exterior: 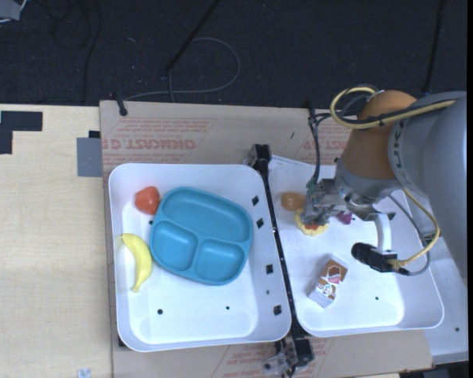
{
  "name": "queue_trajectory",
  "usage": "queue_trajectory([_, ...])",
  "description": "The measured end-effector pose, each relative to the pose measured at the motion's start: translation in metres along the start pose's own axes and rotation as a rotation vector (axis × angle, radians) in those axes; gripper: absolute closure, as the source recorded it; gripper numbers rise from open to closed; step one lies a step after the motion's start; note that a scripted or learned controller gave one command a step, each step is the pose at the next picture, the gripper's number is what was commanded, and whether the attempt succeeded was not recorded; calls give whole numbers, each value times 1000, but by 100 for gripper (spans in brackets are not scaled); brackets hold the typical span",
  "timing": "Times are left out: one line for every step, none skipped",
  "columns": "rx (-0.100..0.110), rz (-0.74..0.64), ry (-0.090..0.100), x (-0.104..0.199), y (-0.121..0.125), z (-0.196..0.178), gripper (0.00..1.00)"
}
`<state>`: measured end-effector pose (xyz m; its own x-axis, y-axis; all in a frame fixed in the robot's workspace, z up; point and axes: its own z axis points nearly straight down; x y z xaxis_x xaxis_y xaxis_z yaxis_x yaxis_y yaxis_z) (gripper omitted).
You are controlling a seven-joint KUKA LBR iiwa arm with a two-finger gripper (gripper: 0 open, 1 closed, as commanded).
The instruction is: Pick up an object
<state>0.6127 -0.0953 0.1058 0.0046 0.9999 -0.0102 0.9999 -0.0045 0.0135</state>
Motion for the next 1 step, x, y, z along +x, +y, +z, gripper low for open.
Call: queue_trajectory([15,0,11,-5,-4,-43,100])
